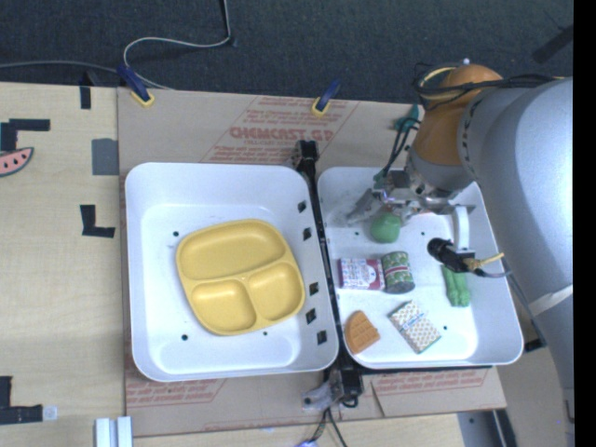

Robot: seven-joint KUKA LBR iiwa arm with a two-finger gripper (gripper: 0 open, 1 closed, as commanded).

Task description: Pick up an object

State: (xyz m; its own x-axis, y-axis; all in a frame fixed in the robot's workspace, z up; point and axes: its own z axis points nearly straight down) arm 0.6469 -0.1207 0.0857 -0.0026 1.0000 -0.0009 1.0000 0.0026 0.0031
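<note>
- Camera view has the tool (386, 205) down low over the far end of the right bin (486, 335), hanging off the grey arm that comes in from the right
- honestly can't tell how wide the tool is from this angle, since the wrist covers most of it, so I'm not claiming it's gripping anything
- right at the tool's tip sits a green round thing (385, 227), looks like a little ball or toy fruit; it's touching the tool or just under it, can't say which, and it seems to be resting on the bin floor
- so my read: this is the grasp step, tool lined up on that green piece, lift not yet done
- next move, I'd guess, needs a firm close around it and then a straight pull up; round stuff likes to roll or squirt out, so centring matters
- going outward in the same bin: a red-and-white packet (360, 273) and a small green can (398, 272) lie side by side, just nearer the camera than the green piece, close enough that a sloppy move could nudge them
- a long green thing (457, 289) lies toward the right wall
- an orange-brown cracker-looking piece (361, 331) and a small patterned box (415, 327) sit at the near end, well apart from the tool
- left bin (151, 250) holds a yellow divided plate (240, 276), nowhere near the action
- both bins sit on a cardboard sheet (270, 133) on the tabletop (56, 277)
</note>
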